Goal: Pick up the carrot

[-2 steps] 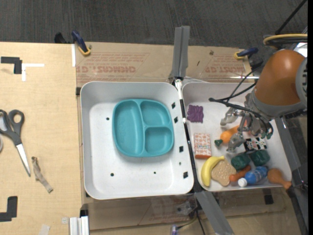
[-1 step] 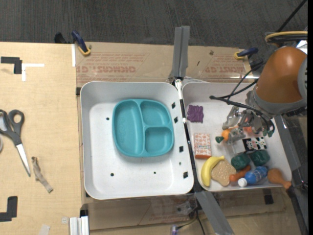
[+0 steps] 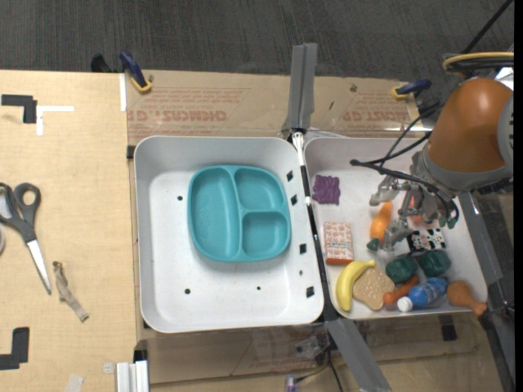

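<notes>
The carrot (image 3: 380,220), orange with a green tip at its near end, lies in the right white bin (image 3: 347,158) near its middle. The gripper (image 3: 406,211) hangs just to the carrot's right, close over the bin floor, and its metal parts overlap the carrot's right side. Whether it touches the carrot is unclear. The grey arm with its orange band (image 3: 470,129) reaches in from the right.
The right bin also holds purple grapes (image 3: 326,189), a small printed box (image 3: 338,242), a banana (image 3: 352,283), a bread slice (image 3: 373,288), green items (image 3: 418,264) and a blue bottle (image 3: 422,292). A teal divided plate (image 3: 239,212) sits in the left bin. Scissors (image 3: 27,227) lie far left.
</notes>
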Robot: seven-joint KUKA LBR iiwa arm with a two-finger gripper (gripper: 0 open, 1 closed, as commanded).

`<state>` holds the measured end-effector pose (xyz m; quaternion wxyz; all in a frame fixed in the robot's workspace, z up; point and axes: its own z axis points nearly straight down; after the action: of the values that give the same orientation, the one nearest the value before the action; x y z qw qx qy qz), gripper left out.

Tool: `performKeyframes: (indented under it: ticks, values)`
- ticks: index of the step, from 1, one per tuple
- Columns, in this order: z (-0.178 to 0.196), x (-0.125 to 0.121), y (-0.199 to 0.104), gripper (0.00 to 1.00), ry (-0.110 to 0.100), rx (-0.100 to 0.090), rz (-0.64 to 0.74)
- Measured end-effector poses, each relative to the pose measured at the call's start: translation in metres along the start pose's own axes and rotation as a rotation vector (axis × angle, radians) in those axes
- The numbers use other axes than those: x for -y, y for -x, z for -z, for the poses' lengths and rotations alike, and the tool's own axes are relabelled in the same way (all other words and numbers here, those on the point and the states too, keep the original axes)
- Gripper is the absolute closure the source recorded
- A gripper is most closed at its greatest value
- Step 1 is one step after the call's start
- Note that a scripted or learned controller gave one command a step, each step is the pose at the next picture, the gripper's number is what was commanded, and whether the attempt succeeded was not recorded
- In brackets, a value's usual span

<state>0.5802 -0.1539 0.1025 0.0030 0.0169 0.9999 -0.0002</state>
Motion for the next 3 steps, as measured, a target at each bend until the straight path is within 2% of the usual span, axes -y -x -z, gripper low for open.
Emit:
performKeyframes:
  ticks: [1, 2, 3]
  values:
    - [-0.01, -0.014, 0.009, 0.0, 0.001, -0.002, -0.032]
    - [0.001, -0.015, 0.011, 1.0, 0.0, 0.003, -0.029]
    - [0.001, -0.015, 0.011, 0.0, 0.0, 0.003, -0.029]
